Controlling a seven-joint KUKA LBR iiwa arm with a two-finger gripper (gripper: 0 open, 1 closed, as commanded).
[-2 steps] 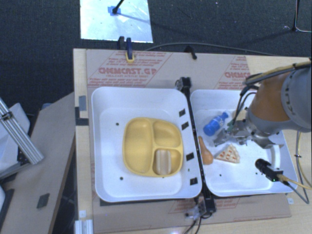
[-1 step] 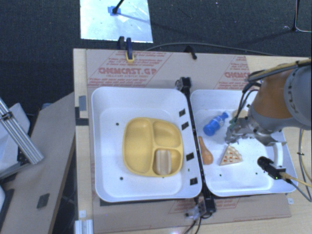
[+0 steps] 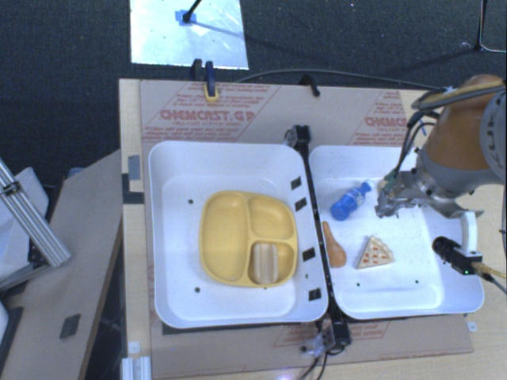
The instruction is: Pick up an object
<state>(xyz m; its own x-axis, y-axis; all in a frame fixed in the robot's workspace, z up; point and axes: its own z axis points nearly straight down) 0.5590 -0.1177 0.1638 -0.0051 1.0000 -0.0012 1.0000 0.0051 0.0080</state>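
Two bins: side by side on the bench, the left bin point(image 3: 170, 236) and the right bin point(image 3: 412, 295) meeting along a dark clipped seam.
Gripper: the gripper point(image 3: 388, 200) is seen low over the upper middle of the right bin, reached in from the right under the grey and orange arm point(image 3: 467, 137).
Finger state: it cannot be told from this view whether the hand is spread or closed; nothing is seen held in it.
Nearest candidate: a blue bottle point(image 3: 349, 199) is lying just beside the gripper, on the side toward the seam, apart from it as far as can be judged.
Long axis: the bottle is laid on a slant, cap end up toward the gripper, base down toward the seam.
Key relation: a short shift toward the seam is judged to be what the coming move needs, with the fingers set across that slanted axis.
Other candidates: a tan waffle wedge point(image 3: 374, 253) is lying nearer the camera than the gripper, and an orange carrot-like piece point(image 3: 333, 246) is resting close by the seam.
Left bin: a yellow divided plate point(image 3: 230, 228) is sitting here with a bun-like piece point(image 3: 264, 261) in one compartment, well apart from the hand.
Surface: smooth white plastic, shallow walls; sliding of the bottle is judged likely.
Room: open floor is left around the bottle, though the seam wall is near its base.
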